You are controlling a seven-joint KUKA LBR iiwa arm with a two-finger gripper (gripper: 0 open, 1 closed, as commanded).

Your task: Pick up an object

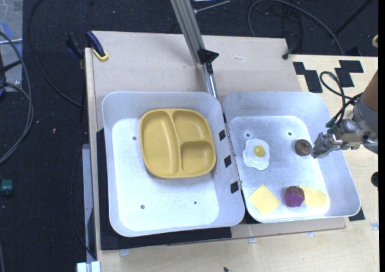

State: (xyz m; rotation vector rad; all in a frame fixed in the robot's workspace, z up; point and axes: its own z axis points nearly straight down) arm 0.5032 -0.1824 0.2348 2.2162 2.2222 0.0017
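Lying in the right-hand bin (337,144): a small brown round object (302,147), too compact to be showing any clear long axis or heading, sitting near the bin's right wall at mid-height. Reaching in from the right: the grey arm (368,108), bending down over the bin's right edge, with the claw (317,148) hanging just beside the brown object, on its right and seemingly touching it. Pointing leftward and slightly down: the dark claw tips (too small and dark for telling how far apart, or whether anything is sitting between them).

Sharing the same bin: a toy fried egg (257,154), white with a yellow yolk, lying left of the brown object and well apart from it; a yellow wedge (264,199) resting near the front edge, its flat face up; a purple round piece (293,196) sitting just right of the wedge; a pale yellow piece (316,197) touching the purple one on its far side. Standing between claw and brown object: nothing.

Occupying the left-hand bin (120,162): a yellow three-compartment plate (178,142), lying flat toward the back. Carrying both bins: a pale counter (150,60), with a metal pole (186,18) slanting across behind.
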